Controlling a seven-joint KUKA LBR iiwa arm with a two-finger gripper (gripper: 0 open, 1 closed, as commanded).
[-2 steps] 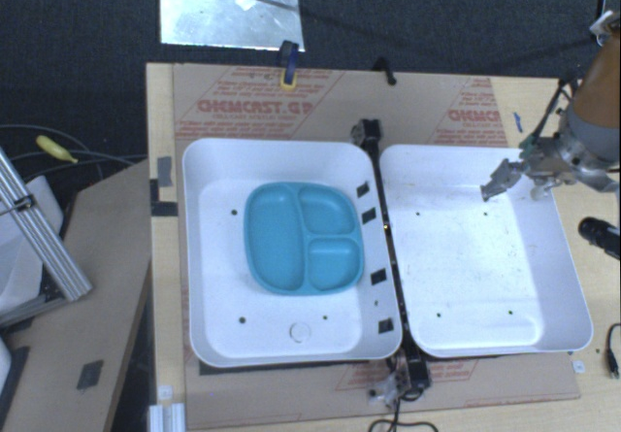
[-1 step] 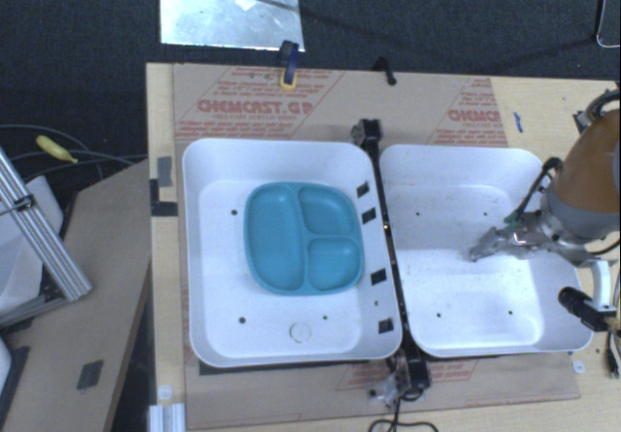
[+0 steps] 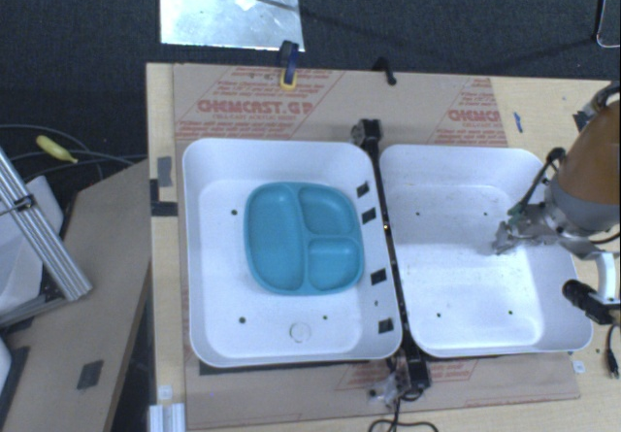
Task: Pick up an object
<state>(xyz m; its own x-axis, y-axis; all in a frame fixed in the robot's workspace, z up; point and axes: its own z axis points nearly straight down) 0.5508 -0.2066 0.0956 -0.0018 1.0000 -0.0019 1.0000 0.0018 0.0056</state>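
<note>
We see blue divided plate (image 3: pixel 301 238) lying flat, centre of left bin (image 3: pixel 209 323). Gripper (image 3: pixel 506 238) low over right bin (image 3: pixel 466 338), right side; grip state we cannot tell.

Red print on the brown cardboard sheet (image 3: pixel 254 102) under the bins read "CHEMCAST GP", seen upside down near its far left edge. A second red print of the same kind stood near the far right corner, too slanted to read fully.
</note>
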